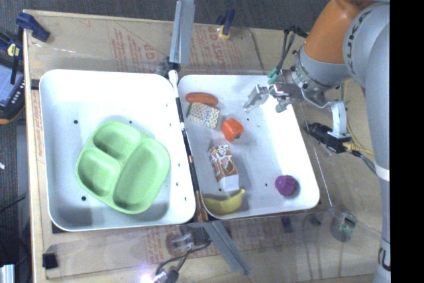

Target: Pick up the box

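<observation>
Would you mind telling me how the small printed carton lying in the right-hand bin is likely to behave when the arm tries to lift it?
The carton lies flat on a broad face, so it probably won't roll or tip. Its straight edges suggest stiff walls, though it may dent if squeezed hard. The banana lies just past its near end, so a sideways nudge would probably slide it on the smooth white bin.

box [223,167] | brown-white carton | lying flat | right bin, middle
</observation>
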### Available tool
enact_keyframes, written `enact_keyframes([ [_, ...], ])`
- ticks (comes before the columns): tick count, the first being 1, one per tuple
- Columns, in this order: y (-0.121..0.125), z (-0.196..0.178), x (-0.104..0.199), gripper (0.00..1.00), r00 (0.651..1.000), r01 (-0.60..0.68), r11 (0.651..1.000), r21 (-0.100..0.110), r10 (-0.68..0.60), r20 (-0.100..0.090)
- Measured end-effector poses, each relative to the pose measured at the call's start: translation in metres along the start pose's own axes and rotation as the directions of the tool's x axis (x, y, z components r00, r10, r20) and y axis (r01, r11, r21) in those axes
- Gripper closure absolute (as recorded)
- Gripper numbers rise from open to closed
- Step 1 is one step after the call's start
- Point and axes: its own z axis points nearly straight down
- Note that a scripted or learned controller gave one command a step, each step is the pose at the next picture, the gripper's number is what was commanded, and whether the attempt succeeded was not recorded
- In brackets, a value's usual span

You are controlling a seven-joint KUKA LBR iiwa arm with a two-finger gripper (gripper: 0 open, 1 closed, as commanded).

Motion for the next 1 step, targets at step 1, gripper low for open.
enact_keyframes([
  [1, 0.0411, 0.1156, 0.0568, 0.0, 0.987, 0.161, 0.987, -0.005, -0.161, 0.002],
])
